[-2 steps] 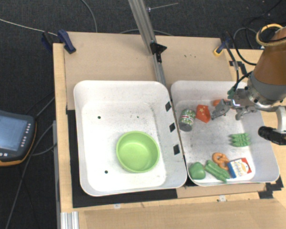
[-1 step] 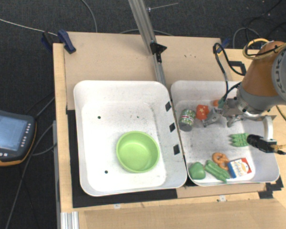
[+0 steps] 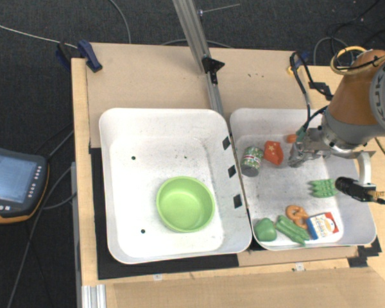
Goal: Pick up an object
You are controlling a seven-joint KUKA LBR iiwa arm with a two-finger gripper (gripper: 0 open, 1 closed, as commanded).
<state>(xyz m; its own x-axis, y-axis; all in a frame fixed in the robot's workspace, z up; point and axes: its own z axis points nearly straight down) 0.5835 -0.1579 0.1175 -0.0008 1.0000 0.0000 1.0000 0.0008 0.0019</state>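
Observation:
The right bin (image 3: 269,120) holds several small objects. A red block (image 3: 273,152) lies near its middle, with a small tin can (image 3: 251,160) just left of it. A green toy (image 3: 321,187) rests toward the right wall. Along the front edge sit a green pepper-like piece (image 3: 265,229), a green leafy toy (image 3: 292,230), a pretzel (image 3: 296,213) and a red-and-white packet (image 3: 323,225). My gripper (image 3: 298,157) hangs low in the right bin, just right of the red block, with nothing seen between its fingers. A small orange object (image 3: 290,138) peeks out behind it.
The left bin (image 3: 122,133) contains a green bowl (image 3: 185,203). A metal pole (image 3: 194,34) rises between the bins at the back. Cables and the arm's grey body (image 3: 356,111) crowd the right side. A handheld pendant (image 3: 13,183) lies off the bench at left.

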